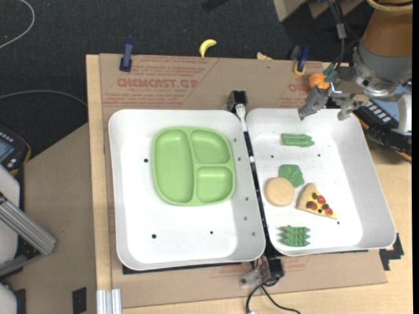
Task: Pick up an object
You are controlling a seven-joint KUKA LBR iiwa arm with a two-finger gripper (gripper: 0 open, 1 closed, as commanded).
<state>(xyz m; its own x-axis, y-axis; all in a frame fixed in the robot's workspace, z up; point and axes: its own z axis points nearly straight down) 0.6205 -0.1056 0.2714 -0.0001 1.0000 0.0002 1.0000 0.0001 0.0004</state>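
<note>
The end effector point(326, 104) hangs spread and holding nothing over the right bin's point(373, 175) far edge, poised above the beans point(296, 140); pizza point(317, 202) and cookie point(279, 191) lie nearer.

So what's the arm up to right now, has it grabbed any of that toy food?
Gripper open, above right bin's far edge, holding nothing. Pizza slice, cookie, green pieces untouched. Nothing in the way.

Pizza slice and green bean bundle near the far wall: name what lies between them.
In the camera view, a green leafy piece lies between the pizza slice and the bean bundle.
</note>
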